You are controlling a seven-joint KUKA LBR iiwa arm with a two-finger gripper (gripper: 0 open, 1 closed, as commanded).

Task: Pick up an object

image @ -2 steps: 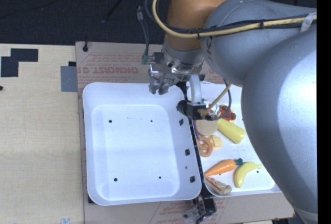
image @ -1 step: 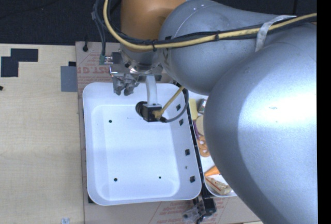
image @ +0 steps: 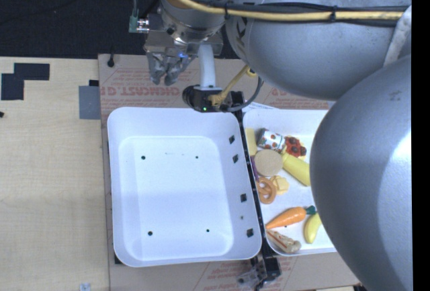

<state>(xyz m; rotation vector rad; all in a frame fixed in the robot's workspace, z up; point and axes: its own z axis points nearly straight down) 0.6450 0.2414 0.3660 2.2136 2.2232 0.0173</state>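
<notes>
The gripper point(image: 168, 71) hangs at twelve o'clock above the left bin point(image: 121, 169); I cannot tell its fingers' state. The carrot point(image: 287, 217) looks light, stiff, probably slippery. Best pinched mid-body.

The two shallow plastic bins point(image: 127, 148) are white, the carrot-shaped toy point(image: 287, 217) is orange with a green tip, the banana-shaped toy point(image: 311, 228) is yellow, the wooden worktop point(image: 47, 169) is pale tan, and the large robot arm point(image: 316, 21) is grey.

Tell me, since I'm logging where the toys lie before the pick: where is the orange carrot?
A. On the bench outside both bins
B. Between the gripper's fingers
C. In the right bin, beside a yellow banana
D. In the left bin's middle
C: the carrot lies in the right bin, next to the yellow banana.
</notes>
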